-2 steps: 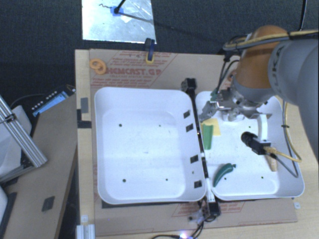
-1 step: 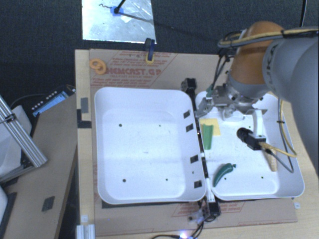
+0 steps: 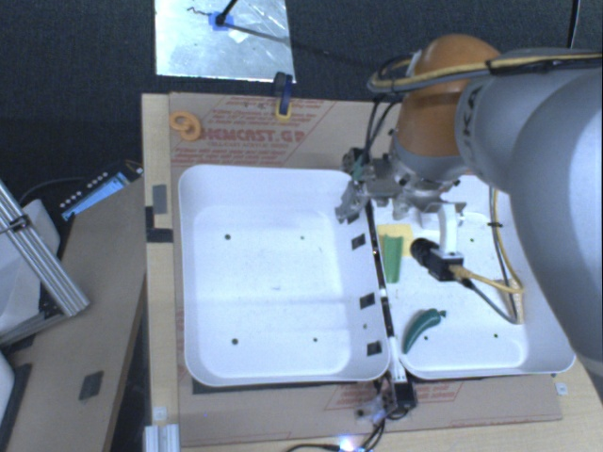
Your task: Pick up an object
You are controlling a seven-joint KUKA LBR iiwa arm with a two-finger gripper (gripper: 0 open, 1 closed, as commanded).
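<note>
bench: tan cardboard-covered bench top [image 3: 254,135] with red print
bins: 2 shallow white plastic bins, left bin [image 3: 203,252] and right bin [image 3: 499,351], side by side, edges touching
back edge: orange ring [image 3: 185,125], blue-and-yellow clamp [image 3: 282,95]

Arm's gripper [image 3: 421,217] low over right bin [image 3: 490,347], above a yellow-and-green item [image 3: 392,250]; a dark green curved piece [image 3: 423,326] lies nearer the front; left bin [image 3: 273,281] alongside.
</note>
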